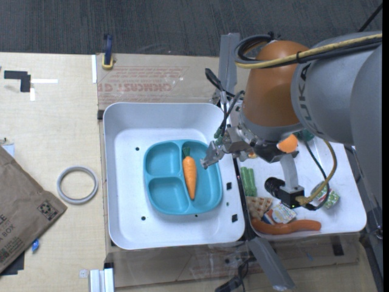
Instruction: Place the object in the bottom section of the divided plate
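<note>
Hovering over the right rim of the left bin [115, 163], the gripper [213, 154] sits just beside the right edge of the divided plate [159, 193]. Cannot tell how the tool is set from this slant; nothing visible in it.

Carrot [189, 175] lies on the plate, long axis running top to bottom, tip toward the plate's near edge, leafy end toward the far edge. It rests in the long right-hand compartment, close along the ridge that splits that section from the two smaller left-hand ones. Not touching the gripper; a small gap between them.

Plate is teal, three sections, centred on the floor of the left bin, clear of all four walls. Judgement: centring gives the arm room to come down without clipping the bin rim.

Right bin [358, 218] holds loose items near its front edge: a sausage [292, 226] along the front rim, a cracker [258, 207] at the front-left corner, a green stick [248, 180] against the left wall, a small packet [328, 198] toward the right. Likely the supply pile.

Tape roll [77, 183] and a brown paper bag [21, 215] lie on the bench left of the bins, well apart from the work.

Judgement: which compartment counts as "bottom" is unclear, so cannot confirm the carrot is in the right section.
</note>
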